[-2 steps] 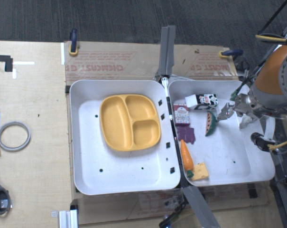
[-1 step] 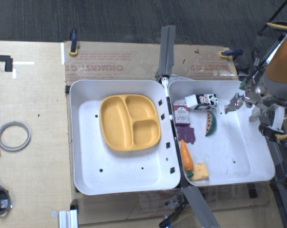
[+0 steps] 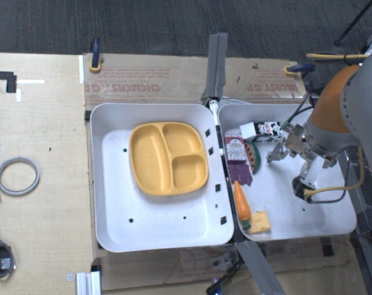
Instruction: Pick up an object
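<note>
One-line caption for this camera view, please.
Arm's pincer hovers in right bin near carrot, cheese and watermelon slice; yellow plate in left bin.

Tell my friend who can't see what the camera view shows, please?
A grey and orange robot arm reaches from the right into the right bin, its gripper near toy food along the bin's left side: a carrot, cheese, a watermelon slice. The left bin holds a yellow divided plate.

Two white bins sit side by side: the left bin (image 3: 106,183) holds one yellow divided plate (image 3: 169,158). The right bin (image 3: 321,217) holds one carrot (image 3: 241,202), one cheese wedge (image 3: 259,222), one watermelon slice (image 3: 253,156), one purple packet (image 3: 238,160) and one small white box (image 3: 248,129). One roll of tape (image 3: 16,176) lies on the bench.
</note>
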### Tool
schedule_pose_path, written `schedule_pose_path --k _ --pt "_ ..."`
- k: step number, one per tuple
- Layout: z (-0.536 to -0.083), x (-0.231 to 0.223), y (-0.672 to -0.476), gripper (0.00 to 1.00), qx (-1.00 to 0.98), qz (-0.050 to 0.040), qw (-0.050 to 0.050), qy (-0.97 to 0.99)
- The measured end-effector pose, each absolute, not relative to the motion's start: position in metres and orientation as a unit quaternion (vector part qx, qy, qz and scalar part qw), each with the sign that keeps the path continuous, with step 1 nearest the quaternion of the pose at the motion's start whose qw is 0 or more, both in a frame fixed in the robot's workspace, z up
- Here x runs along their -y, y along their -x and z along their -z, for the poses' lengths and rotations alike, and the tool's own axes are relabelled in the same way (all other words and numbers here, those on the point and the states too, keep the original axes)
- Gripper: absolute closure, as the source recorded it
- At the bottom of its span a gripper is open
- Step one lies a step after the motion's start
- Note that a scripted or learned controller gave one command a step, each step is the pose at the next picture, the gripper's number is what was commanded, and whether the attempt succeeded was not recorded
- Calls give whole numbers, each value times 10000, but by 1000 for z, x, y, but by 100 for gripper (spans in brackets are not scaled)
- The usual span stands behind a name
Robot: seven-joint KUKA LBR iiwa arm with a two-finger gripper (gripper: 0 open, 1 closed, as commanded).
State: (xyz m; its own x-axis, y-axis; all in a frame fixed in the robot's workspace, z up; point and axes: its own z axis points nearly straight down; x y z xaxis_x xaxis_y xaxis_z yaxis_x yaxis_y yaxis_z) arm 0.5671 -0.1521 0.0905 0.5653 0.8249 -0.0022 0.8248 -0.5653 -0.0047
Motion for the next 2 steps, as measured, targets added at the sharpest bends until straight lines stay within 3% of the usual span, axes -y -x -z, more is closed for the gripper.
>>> schedule_pose_path --k 1,2 --pt "-88 117 -637 0 3916 -169 97 9199" --pt "-192 76 -630 0 4578 -14 -4 8890"
